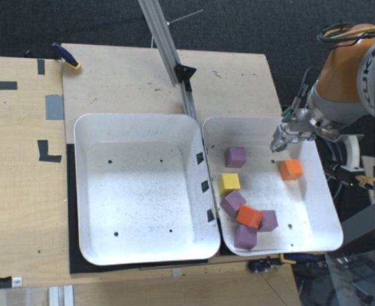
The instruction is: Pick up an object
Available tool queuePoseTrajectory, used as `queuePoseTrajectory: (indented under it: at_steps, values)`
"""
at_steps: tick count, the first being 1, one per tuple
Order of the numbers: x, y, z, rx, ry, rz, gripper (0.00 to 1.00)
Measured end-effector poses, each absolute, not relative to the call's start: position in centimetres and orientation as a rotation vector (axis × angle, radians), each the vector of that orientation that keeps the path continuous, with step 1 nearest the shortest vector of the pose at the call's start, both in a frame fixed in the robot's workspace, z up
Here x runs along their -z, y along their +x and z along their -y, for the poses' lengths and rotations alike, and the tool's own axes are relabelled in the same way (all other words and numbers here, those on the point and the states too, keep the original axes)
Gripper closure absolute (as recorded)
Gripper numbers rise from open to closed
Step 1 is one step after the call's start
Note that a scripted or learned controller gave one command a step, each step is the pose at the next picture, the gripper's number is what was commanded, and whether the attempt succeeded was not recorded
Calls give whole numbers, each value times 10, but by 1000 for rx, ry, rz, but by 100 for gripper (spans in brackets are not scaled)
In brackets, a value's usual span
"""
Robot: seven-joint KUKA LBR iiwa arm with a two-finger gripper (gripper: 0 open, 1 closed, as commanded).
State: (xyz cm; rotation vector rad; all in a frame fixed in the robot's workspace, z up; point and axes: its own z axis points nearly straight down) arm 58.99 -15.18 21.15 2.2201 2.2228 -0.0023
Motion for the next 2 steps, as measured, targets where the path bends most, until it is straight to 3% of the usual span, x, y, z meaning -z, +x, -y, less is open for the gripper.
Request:
queuePoseTrajectory:
  at_steps: [2]
  values:
    - [-207,565,45,0,2217,-2231,100]
